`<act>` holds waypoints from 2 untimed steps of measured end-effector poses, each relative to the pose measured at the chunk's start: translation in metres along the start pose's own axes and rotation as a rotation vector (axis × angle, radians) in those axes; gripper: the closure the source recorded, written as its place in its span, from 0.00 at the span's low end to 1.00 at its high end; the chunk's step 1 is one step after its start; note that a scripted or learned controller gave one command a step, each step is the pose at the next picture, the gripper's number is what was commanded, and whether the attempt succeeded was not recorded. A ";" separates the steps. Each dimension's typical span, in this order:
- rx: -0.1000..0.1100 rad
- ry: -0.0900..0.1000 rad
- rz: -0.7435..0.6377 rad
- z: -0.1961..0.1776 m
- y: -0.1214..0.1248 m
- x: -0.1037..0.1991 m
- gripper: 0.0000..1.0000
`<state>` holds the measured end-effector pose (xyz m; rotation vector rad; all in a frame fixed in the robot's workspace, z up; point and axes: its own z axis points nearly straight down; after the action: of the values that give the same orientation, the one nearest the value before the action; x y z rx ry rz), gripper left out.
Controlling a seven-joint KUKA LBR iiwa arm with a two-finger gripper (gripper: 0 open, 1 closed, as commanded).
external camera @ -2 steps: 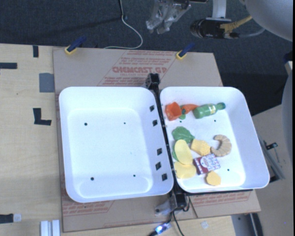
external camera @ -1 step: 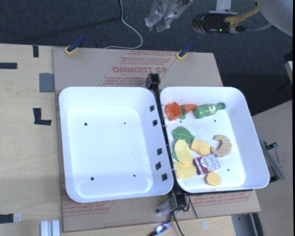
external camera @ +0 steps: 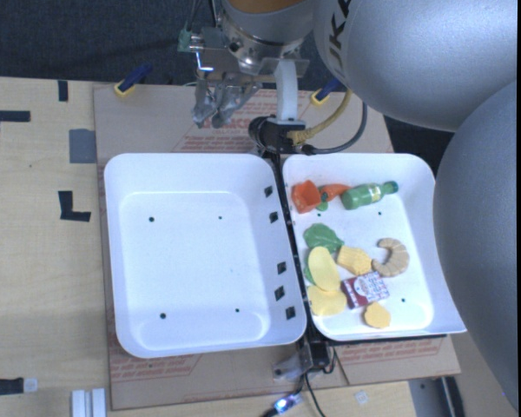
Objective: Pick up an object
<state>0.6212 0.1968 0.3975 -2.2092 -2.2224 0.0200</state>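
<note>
Gripper [external camera: 219,109]: above the bench beyond the bins' far edge, fingers close together, nothing between them. Objects, all in right bin [external camera: 419,233]: green bottle [external camera: 368,195], orange-red piece [external camera: 306,195], green leaf [external camera: 322,237], yellow pieces [external camera: 325,272], tan croissant [external camera: 392,256], dark red packet [external camera: 361,290]. Left bin [external camera: 191,259]: adjoining.

Two white bins [external camera: 122,233] on a cardboard sheet [external camera: 139,120].

wooden bench [external camera: 35,233], black tape marks. brown cardboard sheet [external camera: 156,115] flat on it. two white bins side by side on the cardboard: left bin [external camera: 113,233], right bin [external camera: 421,233], rims touching.
</note>
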 end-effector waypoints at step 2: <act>-0.005 -0.002 0.008 -0.047 0.008 0.016 1.00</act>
<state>0.6297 0.2133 0.4443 -2.2209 -2.2174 0.0162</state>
